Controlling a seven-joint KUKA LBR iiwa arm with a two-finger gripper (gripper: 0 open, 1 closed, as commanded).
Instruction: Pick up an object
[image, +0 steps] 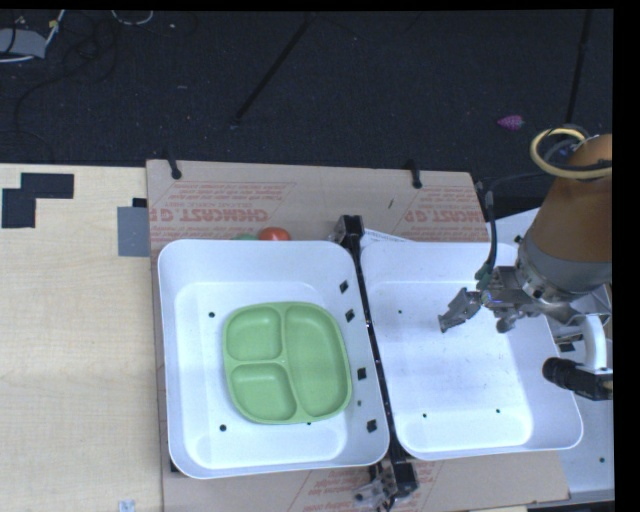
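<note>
We see the tool (478, 312) poised over the right bin (560, 440), toward 3 o'clock in the frame, carrying nothing; whether it is spread or closed we cannot tell. The only candidate, a pale green plate (287, 361) with three compartments, lies flat in the left bin (185, 420) toward 8 o'clock. We judge the step to be the approach: cross the divider, descend over the plate's raised rim, and pinch that edge, since the flat face offers no purchase.
</note>
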